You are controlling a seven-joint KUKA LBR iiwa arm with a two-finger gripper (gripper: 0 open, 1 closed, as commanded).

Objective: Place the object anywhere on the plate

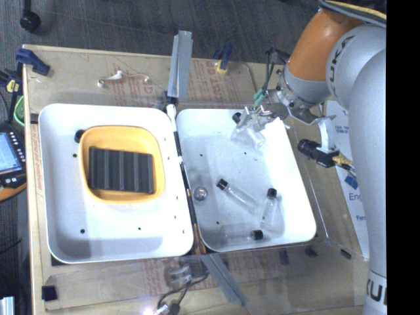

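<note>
On the counter (98,64) two bins sit side by side: the left bin (59,228) holds a plate (121,136) with a ridged block (123,170) on it, while the right bin (298,202) holds several vials (252,205) near its front, with the gripper (252,120) over its rear edge.

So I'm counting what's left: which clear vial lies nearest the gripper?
The vial at the right bin's middle; the others lie nearer its front edge, farther from the gripper.
</note>
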